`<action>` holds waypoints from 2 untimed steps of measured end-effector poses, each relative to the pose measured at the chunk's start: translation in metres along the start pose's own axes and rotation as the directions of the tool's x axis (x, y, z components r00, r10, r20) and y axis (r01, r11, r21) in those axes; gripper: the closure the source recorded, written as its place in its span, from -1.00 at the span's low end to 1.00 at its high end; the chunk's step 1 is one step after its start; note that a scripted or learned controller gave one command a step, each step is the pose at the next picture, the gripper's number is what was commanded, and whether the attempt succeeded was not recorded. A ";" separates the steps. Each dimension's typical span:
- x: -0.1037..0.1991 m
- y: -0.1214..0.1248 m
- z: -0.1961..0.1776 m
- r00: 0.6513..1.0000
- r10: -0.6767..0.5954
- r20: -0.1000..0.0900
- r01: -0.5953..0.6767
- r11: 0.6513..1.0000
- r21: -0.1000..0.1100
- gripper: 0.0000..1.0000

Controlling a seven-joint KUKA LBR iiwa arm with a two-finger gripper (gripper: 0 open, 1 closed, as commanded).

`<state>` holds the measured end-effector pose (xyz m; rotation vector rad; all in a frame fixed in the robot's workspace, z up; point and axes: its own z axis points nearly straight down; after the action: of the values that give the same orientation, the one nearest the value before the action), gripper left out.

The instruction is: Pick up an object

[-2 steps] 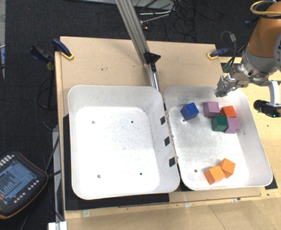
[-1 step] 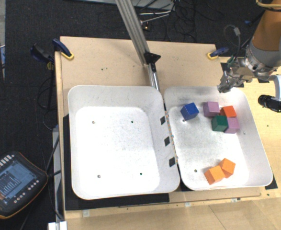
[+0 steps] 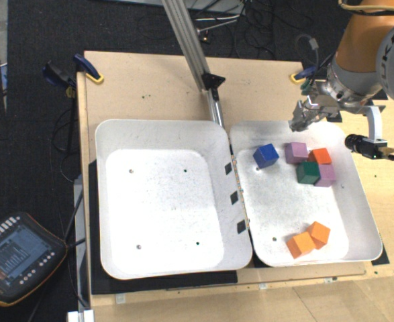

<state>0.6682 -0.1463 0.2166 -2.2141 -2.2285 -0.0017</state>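
Hovering above the right bin (image 3: 358,200), the tool (image 3: 303,121) looks blurred, grip state unreadable.

arm (image 3: 374,39) — cut off at right edge | pendant (image 3: 15,257) — cropped left

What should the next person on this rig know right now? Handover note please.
Gripper: above the right bin's far edge, nothing seen between its fingers.
Blocks, all in the right bin: blue block, a cluster of purple, orange, green and a second purple; two orange blocks near the front.
Done: nothing picked yet.
Left: descend, grasp a block, lift. The purple one by the gripper looks closest.
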 end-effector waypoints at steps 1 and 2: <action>0.060 -0.012 -0.006 1.000 -0.002 -0.001 0.002 1.000 -0.001 1.00; 0.124 -0.009 -0.012 1.000 -0.003 -0.002 0.003 1.000 -0.001 1.00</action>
<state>0.6582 -0.0225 0.2286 -2.2105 -2.2312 -0.0046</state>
